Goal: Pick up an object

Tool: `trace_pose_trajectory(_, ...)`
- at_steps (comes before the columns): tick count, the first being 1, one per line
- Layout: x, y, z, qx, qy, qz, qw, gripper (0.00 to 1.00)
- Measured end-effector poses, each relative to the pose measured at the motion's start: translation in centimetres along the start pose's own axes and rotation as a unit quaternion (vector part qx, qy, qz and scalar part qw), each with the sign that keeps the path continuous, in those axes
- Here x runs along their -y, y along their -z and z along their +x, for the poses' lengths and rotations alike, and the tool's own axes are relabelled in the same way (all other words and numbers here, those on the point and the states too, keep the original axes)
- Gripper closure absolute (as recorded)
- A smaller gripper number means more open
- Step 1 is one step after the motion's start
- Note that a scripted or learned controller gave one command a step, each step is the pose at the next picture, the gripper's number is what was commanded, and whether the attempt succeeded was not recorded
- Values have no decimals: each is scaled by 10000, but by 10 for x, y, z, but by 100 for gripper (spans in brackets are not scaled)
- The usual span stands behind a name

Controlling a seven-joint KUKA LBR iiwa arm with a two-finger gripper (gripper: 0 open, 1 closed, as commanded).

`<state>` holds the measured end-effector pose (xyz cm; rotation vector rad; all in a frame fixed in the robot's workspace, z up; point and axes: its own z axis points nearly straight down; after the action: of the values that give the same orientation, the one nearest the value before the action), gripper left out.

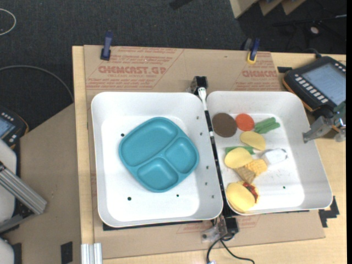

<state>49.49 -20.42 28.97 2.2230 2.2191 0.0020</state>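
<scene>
Yellow toy food [241, 196]; gripper [314, 133] beyond bin's right rim [316, 147].

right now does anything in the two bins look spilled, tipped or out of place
Nothing stands out. The blue divided plate lies flat in the left bin, turned at an angle to the bin's sides. The toy food is bunched in the right bin near the divider: brown disc, orange round piece, green piece, yellow pieces. Nothing lies outside.

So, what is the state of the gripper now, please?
Gripper: at the right bin's edge, holding nothing; open or closed cannot be told.
</scene>
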Motion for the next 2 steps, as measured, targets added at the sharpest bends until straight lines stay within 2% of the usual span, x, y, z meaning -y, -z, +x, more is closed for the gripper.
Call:
trace_pose_trajectory(1, 17, -40, 1, -10, 3, 31, 10000, 0)
trace_pose_trajectory(2, 15, -27, 0, 13, 11, -10, 10000, 100)
